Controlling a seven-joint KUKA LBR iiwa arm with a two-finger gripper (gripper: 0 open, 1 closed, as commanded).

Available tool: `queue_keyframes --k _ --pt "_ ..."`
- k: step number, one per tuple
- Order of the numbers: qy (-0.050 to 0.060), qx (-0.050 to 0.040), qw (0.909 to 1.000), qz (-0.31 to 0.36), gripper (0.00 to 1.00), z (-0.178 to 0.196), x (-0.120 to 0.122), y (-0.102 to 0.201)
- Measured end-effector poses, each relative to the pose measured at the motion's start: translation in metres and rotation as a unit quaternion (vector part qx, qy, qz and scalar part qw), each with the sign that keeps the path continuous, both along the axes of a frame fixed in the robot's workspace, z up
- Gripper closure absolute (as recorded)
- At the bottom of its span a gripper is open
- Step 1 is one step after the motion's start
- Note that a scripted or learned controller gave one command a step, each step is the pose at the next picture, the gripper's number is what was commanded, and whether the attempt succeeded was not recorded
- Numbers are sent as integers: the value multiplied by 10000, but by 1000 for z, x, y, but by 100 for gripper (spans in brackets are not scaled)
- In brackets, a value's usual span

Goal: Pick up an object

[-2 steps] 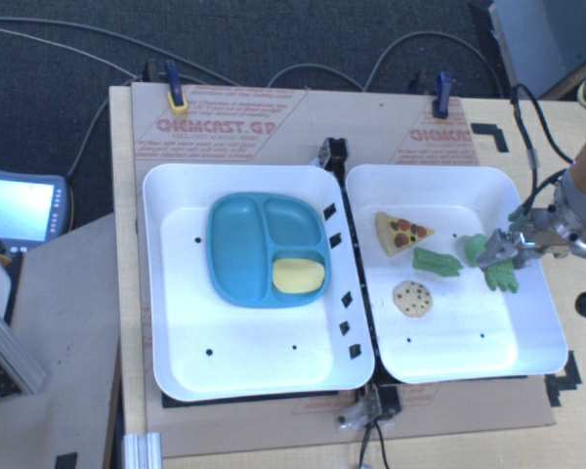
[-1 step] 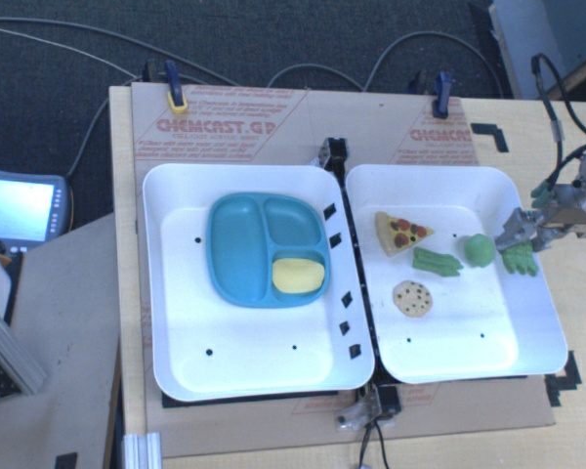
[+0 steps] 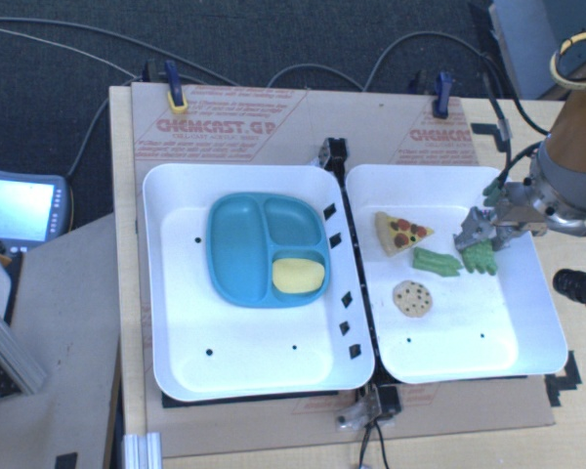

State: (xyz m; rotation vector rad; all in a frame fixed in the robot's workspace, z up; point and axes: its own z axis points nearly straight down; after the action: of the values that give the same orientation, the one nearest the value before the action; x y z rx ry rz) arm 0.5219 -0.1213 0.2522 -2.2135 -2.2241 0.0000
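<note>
Two shallow white plastic bins sit side by side on a pale brown board surface (image 3: 273, 115) printed with red lettering and held at its far edge by two blue-and-yellow clamps (image 3: 176, 91). A row of small black clips runs along the seam where the bins meet.

Inside the left bin (image 3: 176, 262) lies a teal plastic divided tray (image 3: 254, 247); a soft yellow oval piece (image 3: 299, 276) rests in the tray's near right compartment.

Inside the right bin (image 3: 508, 340) are several toy foods. A wedge-shaped pizza slice toy (image 3: 400, 233) lies toward the bin's far left part. Nearer the camera, a round tan cookie with dark chips (image 3: 412, 299) lies apart from it. Right of the pizza slice lies a green toy vegetable, long and leafy (image 3: 454, 260), stretching toward the bin's right side.

The grey arm with its orange band (image 3: 576, 135) reaches in from the right, and its tool (image 3: 479, 237) hangs low over the leafy right end of the green vegetable, at or very near it. Whether the tool is spread or closed cannot be told, nor whether anything sits in it.

Dark carpet (image 3: 273, 18) surrounds the surface, with grey cables looping across it. At the left a grey handheld pendant with a bright screen (image 3: 20, 208) rests beside the board.
</note>
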Motion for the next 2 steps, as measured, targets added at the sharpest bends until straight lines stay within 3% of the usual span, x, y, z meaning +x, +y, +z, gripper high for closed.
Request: queue_keyframes --k 2 --pt "-19 -7 10000 4 100 -21 40 93"
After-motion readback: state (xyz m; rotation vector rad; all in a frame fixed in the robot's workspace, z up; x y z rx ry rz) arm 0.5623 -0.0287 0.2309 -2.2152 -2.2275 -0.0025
